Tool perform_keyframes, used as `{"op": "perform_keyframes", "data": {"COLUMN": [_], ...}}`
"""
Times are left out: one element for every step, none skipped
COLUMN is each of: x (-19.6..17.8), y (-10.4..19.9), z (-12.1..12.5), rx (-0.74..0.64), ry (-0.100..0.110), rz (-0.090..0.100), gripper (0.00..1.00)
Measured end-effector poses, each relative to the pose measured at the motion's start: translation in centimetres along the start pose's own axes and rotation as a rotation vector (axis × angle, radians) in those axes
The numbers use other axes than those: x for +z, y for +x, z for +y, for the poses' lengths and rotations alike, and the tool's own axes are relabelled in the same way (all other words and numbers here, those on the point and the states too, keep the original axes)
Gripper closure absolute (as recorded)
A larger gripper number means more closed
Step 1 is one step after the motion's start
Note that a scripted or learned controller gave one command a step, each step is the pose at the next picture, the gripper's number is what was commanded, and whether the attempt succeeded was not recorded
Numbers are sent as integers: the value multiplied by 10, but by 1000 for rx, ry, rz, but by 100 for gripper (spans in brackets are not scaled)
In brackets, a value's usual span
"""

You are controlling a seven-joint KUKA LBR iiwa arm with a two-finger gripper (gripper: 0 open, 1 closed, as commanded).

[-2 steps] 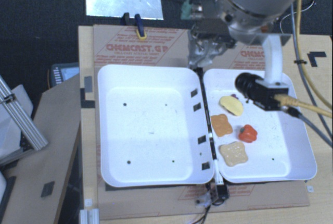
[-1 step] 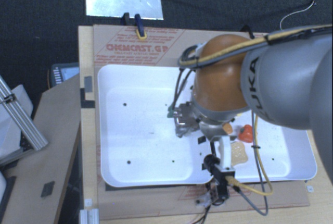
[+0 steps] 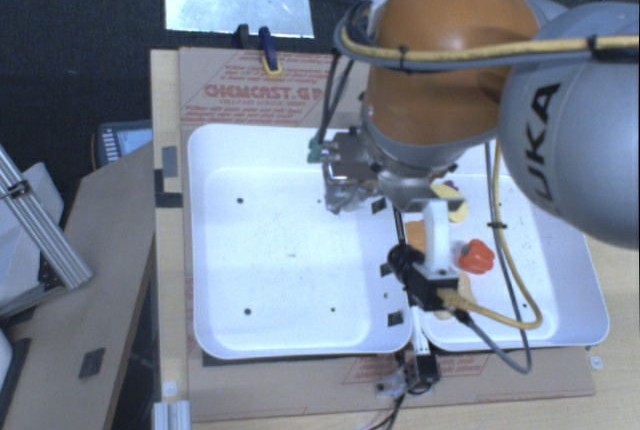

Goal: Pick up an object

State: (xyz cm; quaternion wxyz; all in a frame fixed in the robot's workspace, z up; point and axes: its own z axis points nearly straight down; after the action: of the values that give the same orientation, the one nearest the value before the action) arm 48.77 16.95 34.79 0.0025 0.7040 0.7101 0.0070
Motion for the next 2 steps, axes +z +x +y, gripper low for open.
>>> {"op": "perform_keyframes", "data": {"x": [-19,-115], "y": [-74,-36], "z": [0,2], "rx": [15,1], "ry": [8,0], "rz": [-7,-2], "gripper": [100,100]}}
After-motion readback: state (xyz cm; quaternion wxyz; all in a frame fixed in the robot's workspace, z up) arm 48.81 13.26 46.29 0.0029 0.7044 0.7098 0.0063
